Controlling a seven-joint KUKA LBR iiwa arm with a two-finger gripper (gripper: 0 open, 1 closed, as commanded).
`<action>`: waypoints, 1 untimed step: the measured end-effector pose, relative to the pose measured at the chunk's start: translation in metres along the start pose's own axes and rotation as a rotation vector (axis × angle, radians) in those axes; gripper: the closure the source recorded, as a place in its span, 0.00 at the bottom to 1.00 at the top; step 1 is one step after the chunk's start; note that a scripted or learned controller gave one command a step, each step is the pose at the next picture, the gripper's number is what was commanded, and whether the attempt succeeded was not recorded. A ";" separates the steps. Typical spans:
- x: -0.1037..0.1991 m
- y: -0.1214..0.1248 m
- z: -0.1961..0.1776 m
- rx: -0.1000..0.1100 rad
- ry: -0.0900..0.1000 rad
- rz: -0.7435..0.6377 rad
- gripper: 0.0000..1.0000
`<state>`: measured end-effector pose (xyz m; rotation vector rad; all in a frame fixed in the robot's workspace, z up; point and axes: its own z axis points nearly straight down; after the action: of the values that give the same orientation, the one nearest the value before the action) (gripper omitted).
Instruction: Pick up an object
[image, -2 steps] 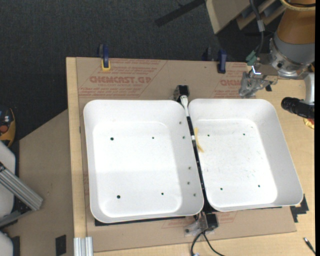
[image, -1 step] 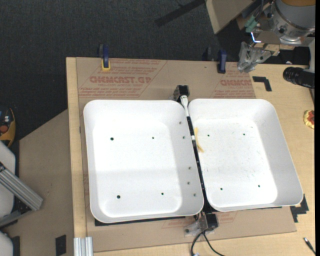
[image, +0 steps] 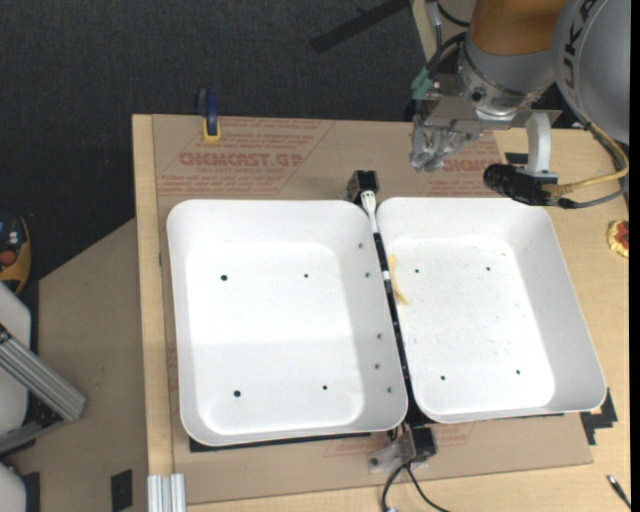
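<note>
My pincer (image: 436, 158) hovers at twelve o'clock above right bin (image: 560, 300); grip state unclear. Only candidate: thin tan sliver (image: 396, 283) at bin's nine o'clock wall. Step: approach. Next: descend, align.

dark speckled carpet floor (image: 120, 60) surrounds a brown cardboard-topped bench (image: 270, 150); aluminium rail (image: 40, 375) at left.

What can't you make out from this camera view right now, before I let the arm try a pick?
- End effector: small and blurred above the right bin's far edge; whether anything sits in it is unreadable.
- Arm: cut off by the top and right edges of the camera view.
- Yellowish streak by the right bin's left wall: too small to tell object from stain.
- Red-and-yellow item: cut off by the right edge.
</note>
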<state>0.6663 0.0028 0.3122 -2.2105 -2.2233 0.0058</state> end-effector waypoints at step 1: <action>0.005 0.000 0.000 -0.005 -0.002 0.005 1.00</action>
<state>0.6664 0.0073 0.3120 -2.2194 -2.2216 0.0025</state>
